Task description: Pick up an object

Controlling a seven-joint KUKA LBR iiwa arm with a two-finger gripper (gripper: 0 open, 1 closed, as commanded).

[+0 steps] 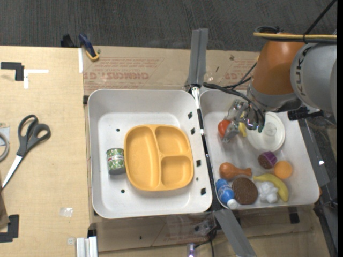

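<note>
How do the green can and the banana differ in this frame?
The green can lies in the left bin, next to the yellow tray; the banana lies in the right bin among other items. The can is short and cylindrical, the banana long and curved. Both are away from the gripper.

Mirrored "CHEMICAL GE…" print on cardboard [140, 74]

Divided plate [159, 157] in the left bin [102, 107], can [115, 160] touching its left edge, right bin [304, 193] holding toy foods with a banana [274, 185] near the front, scissors [25, 140] on the bench [37, 197] far left.
</note>
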